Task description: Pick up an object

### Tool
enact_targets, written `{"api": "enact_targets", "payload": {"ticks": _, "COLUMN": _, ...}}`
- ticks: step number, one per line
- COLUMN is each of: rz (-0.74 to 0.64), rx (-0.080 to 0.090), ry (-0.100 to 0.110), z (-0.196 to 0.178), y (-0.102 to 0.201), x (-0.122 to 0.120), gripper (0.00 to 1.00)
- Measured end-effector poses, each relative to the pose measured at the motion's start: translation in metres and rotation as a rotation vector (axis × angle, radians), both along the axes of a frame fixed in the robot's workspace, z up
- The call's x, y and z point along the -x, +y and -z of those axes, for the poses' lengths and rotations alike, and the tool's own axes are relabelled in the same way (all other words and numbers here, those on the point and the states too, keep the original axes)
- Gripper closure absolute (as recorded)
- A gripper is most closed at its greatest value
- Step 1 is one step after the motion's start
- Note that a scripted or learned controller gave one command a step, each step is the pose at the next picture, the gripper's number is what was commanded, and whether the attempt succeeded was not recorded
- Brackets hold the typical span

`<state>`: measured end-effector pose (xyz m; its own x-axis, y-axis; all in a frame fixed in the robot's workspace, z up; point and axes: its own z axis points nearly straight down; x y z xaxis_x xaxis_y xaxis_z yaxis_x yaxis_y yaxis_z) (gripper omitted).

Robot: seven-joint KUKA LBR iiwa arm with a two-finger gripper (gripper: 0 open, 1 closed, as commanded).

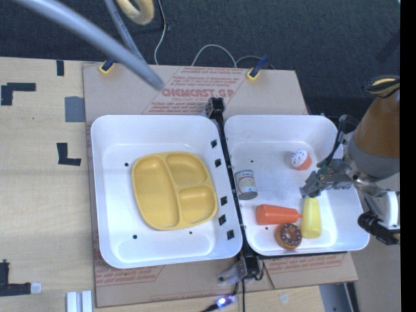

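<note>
The right bin (260,125) holds several small things: a yellow squeeze bottle (311,217), an orange carrot (277,214), a chocolate doughnut (288,236), a small grey can (246,184) and a white and orange ball (299,158). My gripper (316,183) hangs low over the right side of this bin, just above the top of the yellow bottle. Its dark fingers point left and down, and nothing shows between them. The orange-banded wrist (380,132) rises behind it at the right edge.
The left bin (104,174) carries a yellow divided plate (174,189). A black divider (224,174) runs between the two bins. A grey pole (78,28) slants across the upper left. Cardboard lies under both bins.
</note>
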<state>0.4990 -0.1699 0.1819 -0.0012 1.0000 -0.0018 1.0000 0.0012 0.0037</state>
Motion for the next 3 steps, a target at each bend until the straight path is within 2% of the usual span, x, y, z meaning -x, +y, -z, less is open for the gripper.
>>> {"api": "enact_targets", "payload": {"ticks": 1, "rz": -0.001, "rx": 0.000, "ry": 0.000, "z": -0.046, "y": 0.000, "x": -0.001, "gripper": 1.00}}
{"api": "enact_targets", "payload": {"ticks": 3, "rz": -0.004, "rx": -0.003, "ry": 0.006, "z": -0.027, "y": 0.099, "x": 0.004, "gripper": 1.00}}
